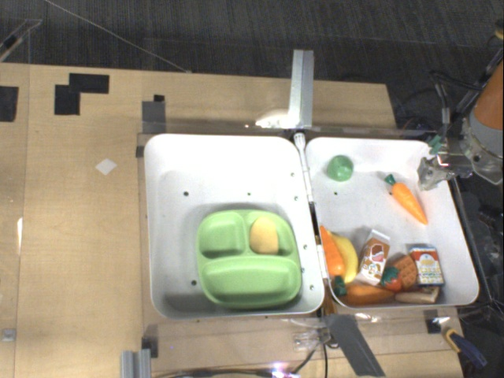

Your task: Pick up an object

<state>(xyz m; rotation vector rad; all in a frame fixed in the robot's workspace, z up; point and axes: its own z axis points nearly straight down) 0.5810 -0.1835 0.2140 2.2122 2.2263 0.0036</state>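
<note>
The right bin (370, 211) holds a green ball (340, 168) near its back, an orange toy carrot (407, 200) toward the right, and a heap of toy food at the front: a banana (346, 252), a small carton (373, 260), a red box (426, 264) and several others. In the left bin (197, 179) lies a green divided plate (246, 260) with a yellow fruit (264, 235) in its upper right compartment. My gripper (437, 169) hangs at the right bin's far right rim, just right of and above the carrot, with nothing seen in it.
A metal post (302, 85) stands behind the seam between the bins. The arm's orange band (490, 105) enters from the right edge. Wooden bench (71, 235) stretches off to the left of the bins.
</note>
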